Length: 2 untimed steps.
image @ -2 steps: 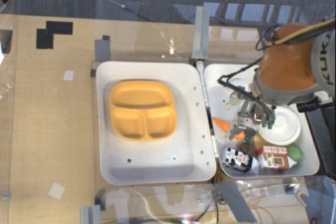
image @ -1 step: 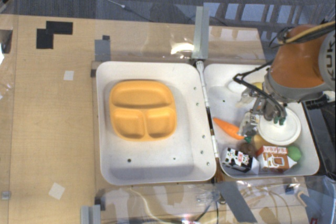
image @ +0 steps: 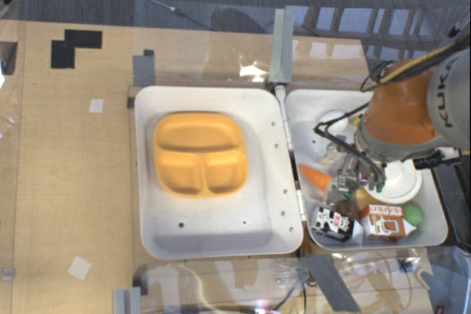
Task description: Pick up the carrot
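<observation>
The carrot (image: 316,177) is a small orange wedge lying in the right bin (image: 302,114), near its left wall. My gripper (image: 346,184) hangs just right of the carrot, pointing down into the bin among the items there. The grey arm with its orange band (image: 397,114) reaches in from the right and hides part of the bin's middle. I cannot make out the gap at the gripper's tip, and nothing shows plainly in its grasp.
A yellow divided tray (image: 199,154) sits in the left bin (image: 154,232). The right bin also holds a white round dish (image: 401,184), a black-and-white box (image: 333,223), a brown carton (image: 385,224), and a green ball (image: 413,215).
</observation>
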{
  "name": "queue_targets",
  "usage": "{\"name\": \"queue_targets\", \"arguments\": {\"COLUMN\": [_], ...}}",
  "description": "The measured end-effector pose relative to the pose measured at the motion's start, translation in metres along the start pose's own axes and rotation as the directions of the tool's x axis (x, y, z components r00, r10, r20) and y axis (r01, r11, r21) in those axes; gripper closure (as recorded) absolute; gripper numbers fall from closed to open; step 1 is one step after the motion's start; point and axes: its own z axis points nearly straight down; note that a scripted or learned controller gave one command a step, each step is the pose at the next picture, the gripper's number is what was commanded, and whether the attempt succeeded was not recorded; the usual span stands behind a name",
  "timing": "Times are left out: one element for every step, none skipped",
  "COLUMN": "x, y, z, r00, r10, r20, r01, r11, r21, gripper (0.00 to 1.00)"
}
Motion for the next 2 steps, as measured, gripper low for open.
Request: {"name": "queue_targets", "arguments": {"x": [0.000,-0.006], "y": [0.005,0.007], "z": [0.005,-0.009], "r00": [1.000,0.999], "r10": [-0.023,-0.028], "r20": [0.006,0.029], "r01": [0.023,0.028], "r11": [1.000,1.000], "r21": [0.002,0.001], "gripper": [0.00,1.00]}}
